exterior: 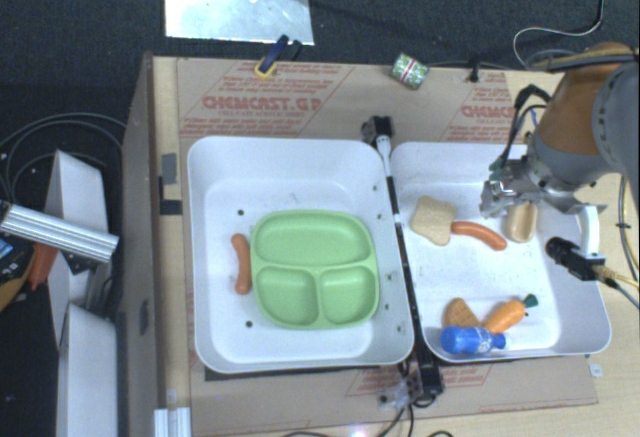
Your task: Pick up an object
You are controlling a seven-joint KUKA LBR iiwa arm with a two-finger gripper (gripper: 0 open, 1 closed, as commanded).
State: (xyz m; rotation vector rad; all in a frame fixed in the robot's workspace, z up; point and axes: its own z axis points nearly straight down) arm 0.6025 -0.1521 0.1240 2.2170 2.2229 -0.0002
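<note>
At the frame's right, the claw (505,193), its opening impossible to tell, hangs low in the right bin (590,325) beside a tan bread-like piece (520,221), seemingly targeting it, with the sausage (478,234) and toast slice (433,220) just left.
</note>
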